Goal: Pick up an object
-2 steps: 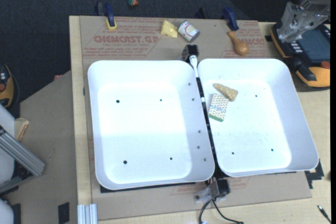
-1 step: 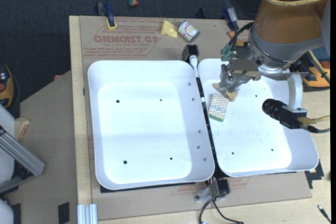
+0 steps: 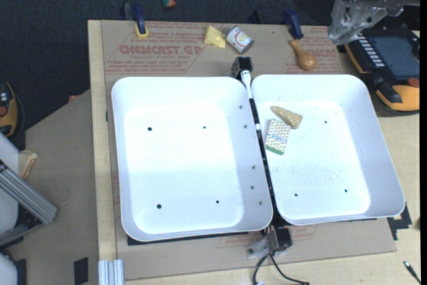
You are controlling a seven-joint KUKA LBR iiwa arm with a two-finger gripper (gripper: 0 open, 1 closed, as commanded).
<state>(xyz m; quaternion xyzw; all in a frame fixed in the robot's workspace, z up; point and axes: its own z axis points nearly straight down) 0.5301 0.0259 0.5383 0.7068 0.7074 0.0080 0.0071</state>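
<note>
Nothing is picked up yet: the end effector (image 3: 347,27), its grip state impossible to tell, hangs beyond the right bin (image 3: 373,143), where the tan wedge (image 3: 287,116) and patterned packet (image 3: 277,137) lie untouched.

Wedge (image 3: 287,117) behind packet (image 3: 277,137), touching, both in rt bin (image 3: 373,143); left bin (image 3: 133,163) beside it.

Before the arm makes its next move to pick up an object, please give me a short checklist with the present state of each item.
1. Objects in right bin: ok, tan wedge and patterned packet.
2. Wedge and packet apart: cannot tell, they look touching.
3. Pincer above a target: not ok, it is beyond the bin's far corner.
4. Pincer open: cannot tell.
5. Something held: cannot tell.
</note>
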